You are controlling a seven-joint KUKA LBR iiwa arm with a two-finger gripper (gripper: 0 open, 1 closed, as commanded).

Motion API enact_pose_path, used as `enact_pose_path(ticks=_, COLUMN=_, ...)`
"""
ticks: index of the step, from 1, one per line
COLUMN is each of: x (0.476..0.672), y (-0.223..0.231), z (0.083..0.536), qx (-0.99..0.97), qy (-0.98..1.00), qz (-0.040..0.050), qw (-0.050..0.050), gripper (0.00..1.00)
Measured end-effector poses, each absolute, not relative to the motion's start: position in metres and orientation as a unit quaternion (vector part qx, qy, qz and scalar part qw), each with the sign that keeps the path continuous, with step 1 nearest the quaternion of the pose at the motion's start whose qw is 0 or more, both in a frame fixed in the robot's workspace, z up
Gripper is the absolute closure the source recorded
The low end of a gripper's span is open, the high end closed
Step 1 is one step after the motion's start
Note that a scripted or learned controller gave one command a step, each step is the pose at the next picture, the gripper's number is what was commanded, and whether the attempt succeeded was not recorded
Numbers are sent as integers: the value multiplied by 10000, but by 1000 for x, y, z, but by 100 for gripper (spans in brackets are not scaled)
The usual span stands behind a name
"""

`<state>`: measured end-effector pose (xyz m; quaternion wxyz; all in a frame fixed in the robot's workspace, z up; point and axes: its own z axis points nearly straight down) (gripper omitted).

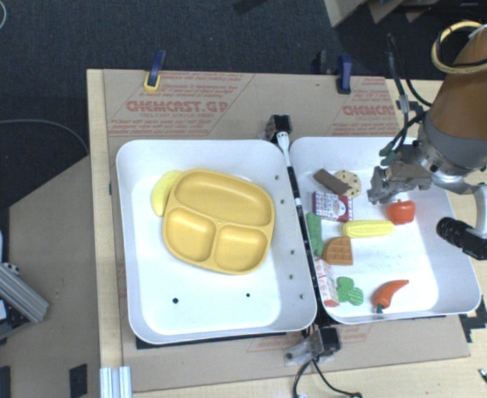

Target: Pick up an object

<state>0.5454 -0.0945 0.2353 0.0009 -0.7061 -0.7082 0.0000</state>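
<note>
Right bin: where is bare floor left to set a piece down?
In the right white bin, bare floor lies between the yellow corn cob and the red chili pepper. Its left side is crowded: green broccoli piece, brown wedge. The gripper hangs above the red tomato.

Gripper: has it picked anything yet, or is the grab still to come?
Done: the gripper has reached the right bin and sits above the tomato. In hand: nothing visibly held; the tomato, corn and chili lie in the bin. Left: closing on an object and lifting it.
</note>
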Motion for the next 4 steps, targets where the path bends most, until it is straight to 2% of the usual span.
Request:
enact_pose_path(ticks=2, x=543, y=7, z=231, qx=-7059, qy=-7083, qz=1, qw=10, gripper=100)
enact_pose_path(ticks=3, x=549, y=8, z=234, qx=-7066, qy=-7076, qz=-5, qw=-3, gripper=100)
enact_pose_path(ticks=4, x=552, y=10, z=216, qx=-7072, qy=-7070, qz=10, qw=12, gripper=100)
